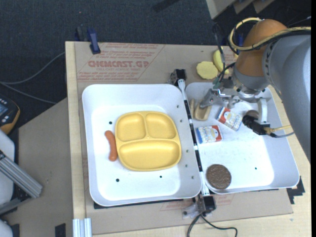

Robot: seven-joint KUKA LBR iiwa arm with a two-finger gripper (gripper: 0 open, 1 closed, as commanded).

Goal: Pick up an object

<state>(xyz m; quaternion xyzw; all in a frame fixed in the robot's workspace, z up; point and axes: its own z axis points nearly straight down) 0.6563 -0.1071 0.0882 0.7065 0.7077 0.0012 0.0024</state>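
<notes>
End effector (217,97) low over right bin's (256,174) far-left corner.
You can't tell its opening or any hold; tan block (200,111) lies just below-left, long axis running near-to-far.

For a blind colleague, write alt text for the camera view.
A grey arm reaches from the right over the right bin, which holds small packets and a brown disc. The left bin holds a yellow tray beside a sausage.
</notes>
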